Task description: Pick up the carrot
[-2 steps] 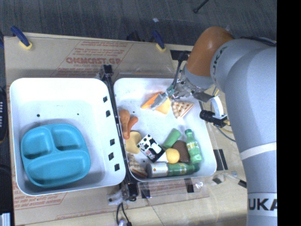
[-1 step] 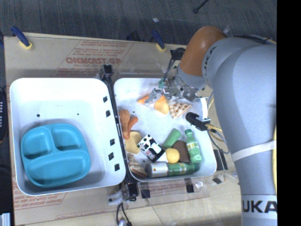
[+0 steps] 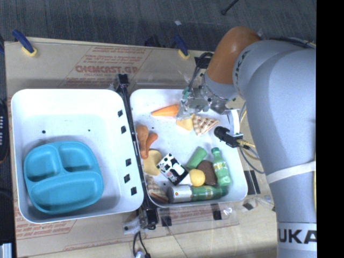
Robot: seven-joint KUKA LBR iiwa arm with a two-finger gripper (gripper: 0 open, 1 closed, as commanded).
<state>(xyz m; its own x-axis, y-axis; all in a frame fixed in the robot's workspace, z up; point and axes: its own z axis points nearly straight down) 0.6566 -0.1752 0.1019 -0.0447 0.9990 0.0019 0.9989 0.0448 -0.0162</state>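
The carrot (image 3: 165, 111) is a small orange cone lying at the back of the right bin (image 3: 161, 97), its tip pointing left. My gripper (image 3: 186, 107) is low over the bin, right at the carrot's thick right end, and seems to touch it. The grey wrist and orange band (image 3: 232, 52) rise behind it and hide how the gripper meets the carrot.
Just right of the carrot lie a cheese wedge (image 3: 185, 124) and a waffle (image 3: 205, 125). A drumstick (image 3: 144, 138) rests by the left wall. The front holds bottles (image 3: 219, 168), a lemon (image 3: 197, 178) and a can (image 3: 180, 193). A blue divided plate (image 3: 63, 175) sits in the left bin (image 3: 64, 104).
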